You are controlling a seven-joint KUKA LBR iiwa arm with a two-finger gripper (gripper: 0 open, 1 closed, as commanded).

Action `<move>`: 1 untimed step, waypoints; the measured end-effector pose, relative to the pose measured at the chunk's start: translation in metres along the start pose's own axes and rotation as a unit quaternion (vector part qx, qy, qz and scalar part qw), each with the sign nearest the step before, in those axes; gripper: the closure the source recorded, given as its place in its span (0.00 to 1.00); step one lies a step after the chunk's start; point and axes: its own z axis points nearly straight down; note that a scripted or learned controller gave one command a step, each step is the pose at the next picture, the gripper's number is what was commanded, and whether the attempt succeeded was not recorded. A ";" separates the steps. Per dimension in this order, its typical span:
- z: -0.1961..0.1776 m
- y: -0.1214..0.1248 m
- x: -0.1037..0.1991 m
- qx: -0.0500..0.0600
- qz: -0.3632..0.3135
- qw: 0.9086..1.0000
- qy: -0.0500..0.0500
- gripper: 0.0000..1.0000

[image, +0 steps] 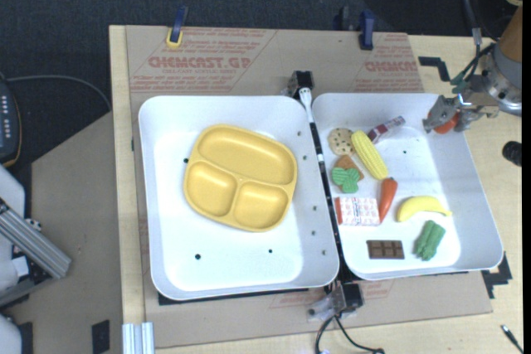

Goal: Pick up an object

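Note:
My gripper (445, 117) hangs over the far right rim of the right bin (465, 178). A small red object (449, 123) shows between its fingers, lifted off the bin floor. Several toy foods lie in the right bin: a cookie (338, 140), a corn cob (369, 155), a carrot (387, 196), a banana (421, 207), a green vegetable (429, 240), a chocolate bar (385, 249), a red-and-white packet (359, 210) and a small dark red bottle (386, 128). A green and orange piece (347, 176) rests by the cookie.
The left bin (166, 244) holds a yellow divided plate (241, 177). A black divider strip (319, 170) runs between the bins. Clamps stand on the cardboard behind the bins, one yellow (175, 36) and one blue (366, 31). The arm comes in from the right edge.

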 end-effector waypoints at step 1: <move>-0.023 0.001 -0.001 0.002 0.000 1.000 0.000 1.00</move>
